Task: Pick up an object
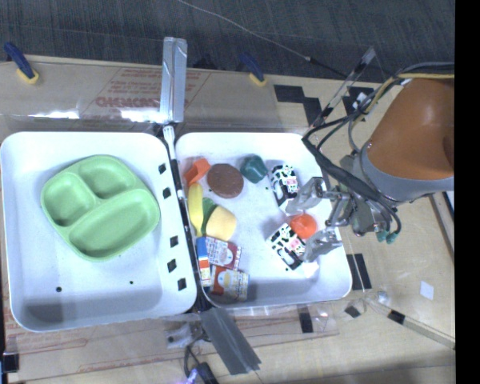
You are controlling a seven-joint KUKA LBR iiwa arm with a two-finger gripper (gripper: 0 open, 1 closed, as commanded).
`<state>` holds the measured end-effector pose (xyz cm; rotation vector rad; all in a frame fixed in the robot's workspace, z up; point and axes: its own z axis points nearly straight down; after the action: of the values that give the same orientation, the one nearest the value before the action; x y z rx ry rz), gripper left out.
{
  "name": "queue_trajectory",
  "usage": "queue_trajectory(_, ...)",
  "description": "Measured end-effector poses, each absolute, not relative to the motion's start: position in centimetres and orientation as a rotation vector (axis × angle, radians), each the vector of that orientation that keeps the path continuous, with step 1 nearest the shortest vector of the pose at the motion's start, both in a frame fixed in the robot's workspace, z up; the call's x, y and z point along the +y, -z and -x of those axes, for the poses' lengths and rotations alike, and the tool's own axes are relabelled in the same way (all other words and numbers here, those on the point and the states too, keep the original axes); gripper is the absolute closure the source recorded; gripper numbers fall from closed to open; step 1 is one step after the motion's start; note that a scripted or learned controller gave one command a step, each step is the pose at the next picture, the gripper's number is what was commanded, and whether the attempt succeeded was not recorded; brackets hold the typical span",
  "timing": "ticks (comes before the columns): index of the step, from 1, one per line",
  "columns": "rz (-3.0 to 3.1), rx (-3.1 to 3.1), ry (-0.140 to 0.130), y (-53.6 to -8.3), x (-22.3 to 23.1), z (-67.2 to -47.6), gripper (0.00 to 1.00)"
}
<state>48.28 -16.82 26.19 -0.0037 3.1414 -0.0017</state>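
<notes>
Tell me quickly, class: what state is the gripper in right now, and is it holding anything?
gripper: open, its fingers either side of the small orange object in the right bin, not yet closed on it.

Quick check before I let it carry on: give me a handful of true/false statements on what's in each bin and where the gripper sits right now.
1. The green divided plate lies in the left bin. True.
2. The gripper is over the left bin. False: it is over the right bin, near that bin's right side.
3. A small orange object sits between the gripper's fingers. True: one finger shows above it and one below.
4. The brown round object rests on the green plate. False: it lies in the right bin, beside a teal object.
5. The two black-and-white patterned objects are in the right bin. True.
</notes>
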Motion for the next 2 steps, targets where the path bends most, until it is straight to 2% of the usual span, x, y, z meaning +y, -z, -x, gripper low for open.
queue_trajectory(1,0.618,3.082,-0.003,-9.7,-16.9,-48.7,0.0)
queue_trajectory(2,0.776,3.042,0.0,-9.2,-18.6,-53.5,0.0)
